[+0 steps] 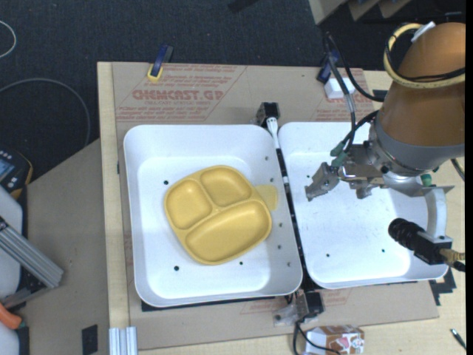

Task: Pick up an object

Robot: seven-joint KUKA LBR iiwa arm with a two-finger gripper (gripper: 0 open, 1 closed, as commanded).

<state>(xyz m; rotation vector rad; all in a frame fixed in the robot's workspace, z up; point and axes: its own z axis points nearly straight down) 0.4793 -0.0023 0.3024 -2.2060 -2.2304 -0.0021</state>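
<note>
yellow divided plate lies flat in the left white bin, about in its middle, with three compartments facing up: two smaller ones toward the far side and one large one toward the near side. a small pale yellow piece peeks out from under its right edge, close to the seam where the two bins meet. the right white bin sits just beside the left one. the gripper hangs over the right bin's left half, well apart from the plate, at the end of the grey arm with its orange band. its claw looks released, with nothing between the fingers. both bins rest on a brown cardboard sheet with red lettering.
</note>
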